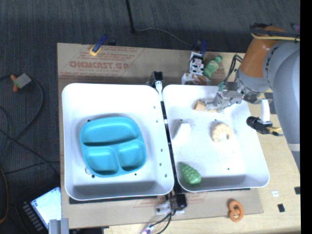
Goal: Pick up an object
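Bench top is a tan board (122, 65) with red printed lettering, sitting on dark grey carpet (48, 13); black cables trail across the floor at left and top. Two white bins side by side: left bin (73, 111) holds a blue divided tray (113, 145); right bin (253, 172) holds a round tan pastry-like object (221, 131) near centre, a green object (190, 173) at the near-left corner, a white piece (182, 129) by the left wall, and a small tan object (200, 105) at the far side. Gripper (218, 104) sits low over the far part of the right bin, just beside the small tan object; finger state cannot be told. An orange ring (236, 209) lies on the board in front of the right bin
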Robot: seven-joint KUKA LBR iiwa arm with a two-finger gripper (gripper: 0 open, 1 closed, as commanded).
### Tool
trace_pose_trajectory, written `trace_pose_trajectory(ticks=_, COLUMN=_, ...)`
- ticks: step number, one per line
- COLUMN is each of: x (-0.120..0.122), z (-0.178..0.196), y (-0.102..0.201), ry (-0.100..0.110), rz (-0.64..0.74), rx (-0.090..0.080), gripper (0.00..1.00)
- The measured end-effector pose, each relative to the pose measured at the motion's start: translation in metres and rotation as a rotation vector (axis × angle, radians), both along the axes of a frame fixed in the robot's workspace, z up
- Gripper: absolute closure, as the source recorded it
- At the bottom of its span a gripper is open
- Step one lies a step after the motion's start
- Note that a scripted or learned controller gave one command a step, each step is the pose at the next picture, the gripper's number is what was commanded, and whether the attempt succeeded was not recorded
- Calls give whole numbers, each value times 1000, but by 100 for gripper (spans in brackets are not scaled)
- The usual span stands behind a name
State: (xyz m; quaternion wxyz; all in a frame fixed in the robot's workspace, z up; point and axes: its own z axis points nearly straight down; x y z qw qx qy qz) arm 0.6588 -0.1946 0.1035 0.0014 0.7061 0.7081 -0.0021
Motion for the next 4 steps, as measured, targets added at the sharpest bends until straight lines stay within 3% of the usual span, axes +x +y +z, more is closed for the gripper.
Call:
trace_pose_trajectory(ticks=1, x=10, z=53, y=54, ry=-4, rz=-1, rx=4, gripper=100)
trace_pose_trajectory(ticks=2, x=10, z=82, y=154, ry=-2, rz=0, rx=6, gripper=100)
trace_pose_trajectory(ticks=3, x=-122, z=80, y=195, ry=3, rz=-2, rx=5, gripper=100)
trace_pose_trajectory(ticks=4, x=-176, z=80, y=212, ry=2, rz=-3, rx=5, gripper=100)
